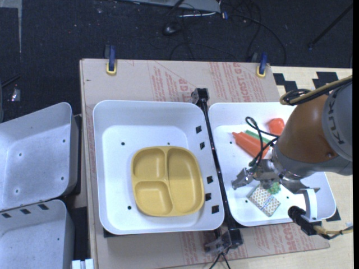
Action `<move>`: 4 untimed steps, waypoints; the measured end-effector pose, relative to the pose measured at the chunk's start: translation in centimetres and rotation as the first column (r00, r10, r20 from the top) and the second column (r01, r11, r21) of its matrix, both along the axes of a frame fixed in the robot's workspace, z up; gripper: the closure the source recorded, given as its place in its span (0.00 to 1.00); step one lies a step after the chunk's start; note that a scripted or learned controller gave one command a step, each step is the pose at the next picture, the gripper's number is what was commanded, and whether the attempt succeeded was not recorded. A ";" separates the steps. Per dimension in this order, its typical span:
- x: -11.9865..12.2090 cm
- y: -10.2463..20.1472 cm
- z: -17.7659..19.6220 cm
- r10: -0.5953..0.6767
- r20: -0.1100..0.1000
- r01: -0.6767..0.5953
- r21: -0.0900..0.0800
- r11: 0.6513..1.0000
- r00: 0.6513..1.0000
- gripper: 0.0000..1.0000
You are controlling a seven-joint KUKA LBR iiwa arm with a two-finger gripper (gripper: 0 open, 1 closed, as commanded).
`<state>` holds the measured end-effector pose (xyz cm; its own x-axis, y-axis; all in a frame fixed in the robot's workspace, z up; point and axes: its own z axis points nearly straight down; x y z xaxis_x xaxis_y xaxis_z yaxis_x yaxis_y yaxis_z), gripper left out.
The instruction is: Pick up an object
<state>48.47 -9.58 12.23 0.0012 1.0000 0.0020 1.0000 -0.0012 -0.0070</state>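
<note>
Approach step is being carried out: the pincer (245, 179) is being held low in the right bin (227, 114), apparently spread and gripping nothing, just beside the patterned packet (265, 201). Orange objects (251, 142) are lying behind. Next, alignment and closing are being called for.

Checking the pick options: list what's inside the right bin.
The right bin holds orange pieces, a green strip and a patterned packet. The arm covers its right part.
</note>
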 end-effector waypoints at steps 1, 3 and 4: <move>0.2 -0.3 -2.8 -0.003 0.014 0.003 -0.008 1.000 1.000 0.00; 1.5 -0.8 3.9 0.004 0.013 -0.003 -0.003 1.000 1.000 1.00; 1.6 -1.4 8.3 0.003 0.010 -0.003 -0.003 1.000 1.000 1.00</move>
